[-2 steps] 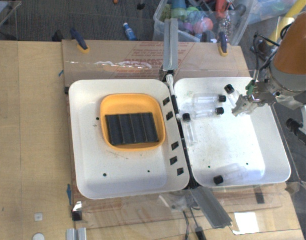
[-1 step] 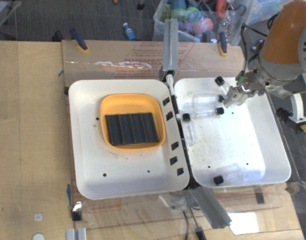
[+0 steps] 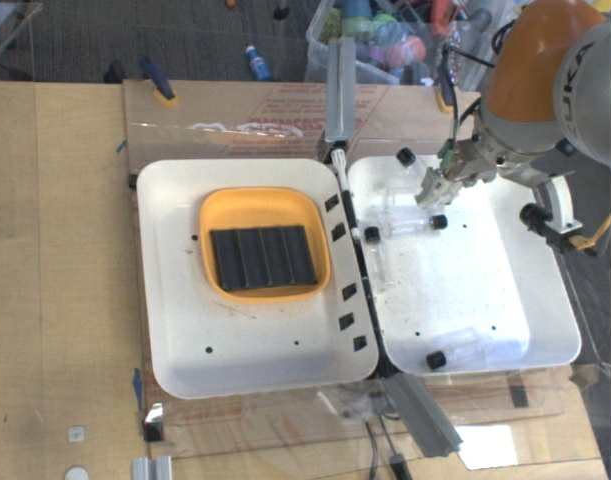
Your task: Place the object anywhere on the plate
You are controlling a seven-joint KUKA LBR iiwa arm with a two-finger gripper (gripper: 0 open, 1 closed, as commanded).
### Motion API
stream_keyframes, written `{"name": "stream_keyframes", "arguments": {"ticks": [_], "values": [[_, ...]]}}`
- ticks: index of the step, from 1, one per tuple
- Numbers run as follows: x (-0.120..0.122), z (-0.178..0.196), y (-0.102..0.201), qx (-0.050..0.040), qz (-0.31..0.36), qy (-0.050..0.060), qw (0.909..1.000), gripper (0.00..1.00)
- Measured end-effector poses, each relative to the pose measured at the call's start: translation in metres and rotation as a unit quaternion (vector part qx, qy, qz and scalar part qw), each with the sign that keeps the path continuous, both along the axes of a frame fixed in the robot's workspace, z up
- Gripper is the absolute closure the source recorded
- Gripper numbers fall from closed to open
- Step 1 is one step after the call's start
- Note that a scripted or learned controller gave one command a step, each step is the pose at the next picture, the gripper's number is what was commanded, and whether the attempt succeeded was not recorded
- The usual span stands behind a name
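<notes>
Bench (image 3: 55, 268) of pale wood spans the view and bears two shallow white bins side by side, touching along a seam lined with small black clips. Left bin (image 3: 175, 348) holds the plate (image 3: 265, 204), an orange-yellow dish with rounded corners lying flat near the bin's middle. On the plate rests the object (image 3: 263, 258), a dark ribbed slab of about four parallel bars, lying flat across the plate's near half and inside its rim. Right bin (image 3: 485, 308) has a mostly bare floor; a faint clear item, hard to make out, lies near its far left part, and a small black piece (image 3: 434, 360) sits near its front edge. Arm (image 3: 545, 58), grey with a broad orange band, enters from the right over the right bin's far side. Gripper (image 3: 432, 194) hangs low above the far part of the right bin, well apart from the plate; whether its tips are apart or together cannot be told, and nothing can be made out between them. Beyond the bench, a clear tub (image 3: 405, 18) of mixed coloured toys stands on the dark floor.
</notes>
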State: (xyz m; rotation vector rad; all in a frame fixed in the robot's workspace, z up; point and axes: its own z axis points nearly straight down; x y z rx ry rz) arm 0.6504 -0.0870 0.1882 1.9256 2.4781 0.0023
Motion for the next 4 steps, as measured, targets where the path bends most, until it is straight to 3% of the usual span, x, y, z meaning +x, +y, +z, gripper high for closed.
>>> {"name": "stream_keyframes", "arguments": {"ticks": [1, 2, 4], "values": [[0.017, 0.004, 0.025, -0.0003, 0.035, 0.0, 0.9994, 1.0], [0.017, 0.034, 0.052, -0.0004, 0.082, -0.001, 0.9966, 1.0], [0.017, 0.067, 0.067, -0.001, 0.146, -0.001, 0.9892, 1.0]]}}
